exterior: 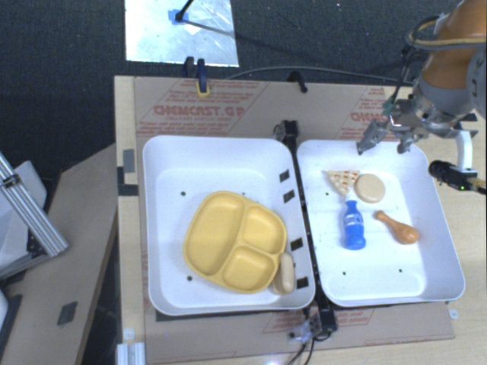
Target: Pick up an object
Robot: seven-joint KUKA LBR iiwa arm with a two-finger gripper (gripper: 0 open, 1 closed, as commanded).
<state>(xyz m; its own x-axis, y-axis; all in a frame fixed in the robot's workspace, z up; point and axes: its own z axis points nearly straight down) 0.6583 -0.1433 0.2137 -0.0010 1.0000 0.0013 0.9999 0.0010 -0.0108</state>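
Below the open fingers (385, 137), blue bottle (353, 224).

Robotics lab, grey arm (449, 59) over white bins (228, 147) on cardboard-covered bench (213, 105), aluminium framing (30, 211)

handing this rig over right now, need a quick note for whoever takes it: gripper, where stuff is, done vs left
Gripper: open, holding nothing, above the far edge of the right bin.
Right bin: blue bottle, pizza slice touching the round tan piece, and a drumstick-shaped piece by itself.
Left bin: yellow divided tray with a small beige piece against its near-right corner.
Done: nothing picked yet.
Left: lower, grasp one object, lift it.
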